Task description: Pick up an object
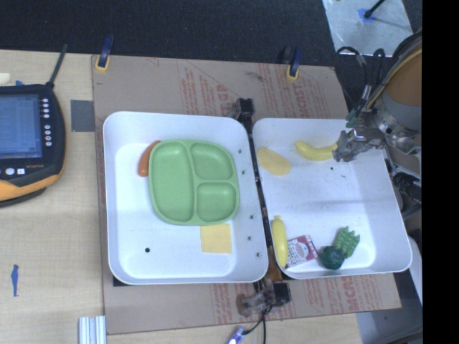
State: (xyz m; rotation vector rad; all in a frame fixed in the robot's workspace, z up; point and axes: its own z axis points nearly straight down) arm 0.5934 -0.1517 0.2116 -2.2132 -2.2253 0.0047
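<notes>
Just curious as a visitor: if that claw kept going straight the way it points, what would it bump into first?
Probably the small yellow banana in the right bin, just beside the gripper; depth is unclear from this slanted view.

Claw (pixel 343 151) sits at right bin's (pixel 373 192) far edge, banana (pixel 314 150) touching its left. Bare floor below claw thru mid-bin; broccoli (pixel 340 248), packet (pixel 301 250), corn (pixel 279 241) crowd near edge. Yellow chip (pixel 274 161) farther left.

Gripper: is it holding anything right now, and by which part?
Cannot be told. The gripper sits at the right end of the small banana in the right bin, but nothing is visibly between its fingers.
</notes>
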